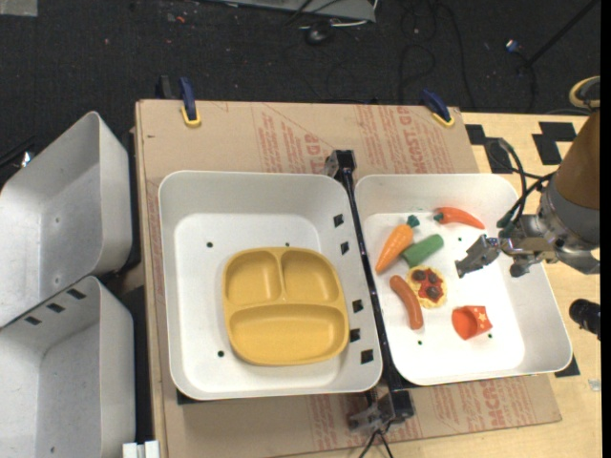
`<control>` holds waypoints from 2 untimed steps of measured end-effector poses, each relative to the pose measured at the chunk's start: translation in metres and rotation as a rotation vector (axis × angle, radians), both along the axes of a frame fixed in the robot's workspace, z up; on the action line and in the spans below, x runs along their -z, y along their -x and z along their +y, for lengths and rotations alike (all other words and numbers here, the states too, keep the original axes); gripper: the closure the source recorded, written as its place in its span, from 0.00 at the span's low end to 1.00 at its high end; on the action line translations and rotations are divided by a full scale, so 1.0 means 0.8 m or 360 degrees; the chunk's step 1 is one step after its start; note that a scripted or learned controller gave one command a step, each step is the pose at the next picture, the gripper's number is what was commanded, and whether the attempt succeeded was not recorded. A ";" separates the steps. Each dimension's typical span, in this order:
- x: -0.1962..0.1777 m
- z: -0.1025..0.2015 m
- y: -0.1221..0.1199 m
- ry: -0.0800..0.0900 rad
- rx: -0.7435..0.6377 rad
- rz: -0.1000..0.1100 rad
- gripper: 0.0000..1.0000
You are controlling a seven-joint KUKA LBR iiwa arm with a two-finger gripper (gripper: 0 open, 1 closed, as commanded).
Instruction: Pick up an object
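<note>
Dark speckled floor (86, 46) lies beyond the cardboard-topped bench (277, 132), cables (420, 55) trailing across it; spare white bins (57, 256) sit left of the bench.

A brown cardboard-covered bench (248, 136) carries two shallow white bins side by side, touching: the left bin (186, 284) and the right bin (535, 337). Blue clamps (188, 100) grip its far edge.

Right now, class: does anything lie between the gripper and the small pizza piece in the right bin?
Nothing visible does. The gripper hangs just right of and above the pizza piece, with bare bin floor between them.
</note>
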State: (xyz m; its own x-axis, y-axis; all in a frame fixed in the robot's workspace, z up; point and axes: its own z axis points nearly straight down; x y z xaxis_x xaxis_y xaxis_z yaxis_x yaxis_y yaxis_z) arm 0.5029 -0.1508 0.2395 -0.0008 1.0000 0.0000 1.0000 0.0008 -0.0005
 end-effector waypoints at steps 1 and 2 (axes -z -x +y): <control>0.073 0.004 -0.010 -0.0002 0.0002 0.0008 0.00; 0.137 0.001 -0.021 -0.0002 0.0003 0.0008 0.00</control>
